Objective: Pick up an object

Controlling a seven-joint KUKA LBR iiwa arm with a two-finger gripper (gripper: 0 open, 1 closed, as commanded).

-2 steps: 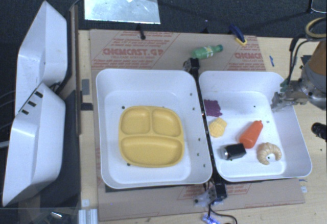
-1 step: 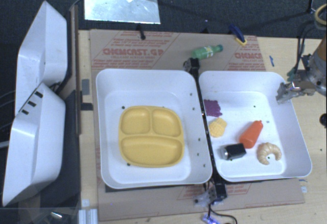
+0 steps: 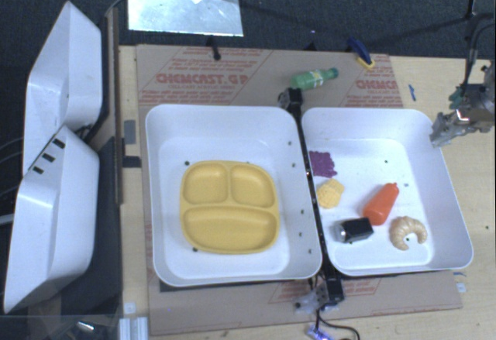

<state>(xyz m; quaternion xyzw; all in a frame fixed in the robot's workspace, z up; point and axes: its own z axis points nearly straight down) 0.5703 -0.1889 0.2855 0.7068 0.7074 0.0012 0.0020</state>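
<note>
The gripper (image 3: pixel 453 123) sits at the far right of the view, just past the upper right corner of the right bin (image 3: pixel 434 199), above the bench rather than over the bin's floor. Nothing is seen between its tips, and whether they stand apart or together cannot be told at this size and blur.

All the loose things lie in the right bin, down and to the left of the gripper and well apart from it. Nearest to it is the orange bottle (image 3: pixel 381 203), tilted, near the middle of that bin. Just below and right of the bottle lies a croissant (image 3: pixel 408 231). Left of the croissant, and just below the bottle's lower end, is a small black block (image 3: pixel 356 230). A yellow corn piece (image 3: pixel 330 193) lies left of the bottle, near the bin's left wall, and a purple cluster of grapes (image 3: pixel 322 163) lies just above the corn.

The left bin (image 3: pixel 163 199) touches the right bin along their shared wall and holds a yellow divided tray (image 3: pixel 229 205). Beyond the bins' top edge, a green bottle (image 3: pixel 314 79) lies on its side on the bench.
</note>
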